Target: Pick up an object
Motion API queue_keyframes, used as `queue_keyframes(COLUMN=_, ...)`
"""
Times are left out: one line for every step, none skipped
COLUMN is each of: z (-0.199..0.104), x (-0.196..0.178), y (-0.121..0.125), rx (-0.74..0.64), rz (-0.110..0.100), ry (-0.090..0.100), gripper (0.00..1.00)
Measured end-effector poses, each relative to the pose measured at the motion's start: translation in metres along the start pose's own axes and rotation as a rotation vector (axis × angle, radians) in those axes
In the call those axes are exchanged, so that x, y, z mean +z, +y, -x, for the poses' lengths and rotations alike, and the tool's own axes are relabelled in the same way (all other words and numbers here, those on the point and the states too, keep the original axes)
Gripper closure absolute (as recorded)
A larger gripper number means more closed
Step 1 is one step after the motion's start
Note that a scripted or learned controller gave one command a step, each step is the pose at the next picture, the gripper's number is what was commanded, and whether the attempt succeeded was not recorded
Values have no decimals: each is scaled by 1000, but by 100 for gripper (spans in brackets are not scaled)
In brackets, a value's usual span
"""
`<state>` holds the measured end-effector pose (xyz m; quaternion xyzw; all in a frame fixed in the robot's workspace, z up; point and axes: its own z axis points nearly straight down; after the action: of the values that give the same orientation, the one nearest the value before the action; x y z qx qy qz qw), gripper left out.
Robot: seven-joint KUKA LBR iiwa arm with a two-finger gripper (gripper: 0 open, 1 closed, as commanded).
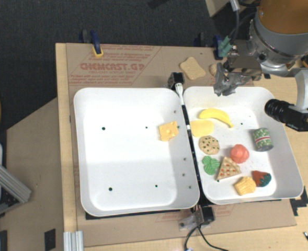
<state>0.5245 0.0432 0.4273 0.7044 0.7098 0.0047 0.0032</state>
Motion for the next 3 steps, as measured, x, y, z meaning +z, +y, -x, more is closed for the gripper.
queue_keyframes(z=54, x=7, y=11, rx=13, rz=-7, ry=-4, gripper=100)
queue_keyframes(z=-12, x=65, y=-12, rx=1, rz=-19, ry=-1, gripper=100)
queue_keyframes(z=-63, x=77, y=-48, rx=1, rz=-16, ry=-1, gripper=100)
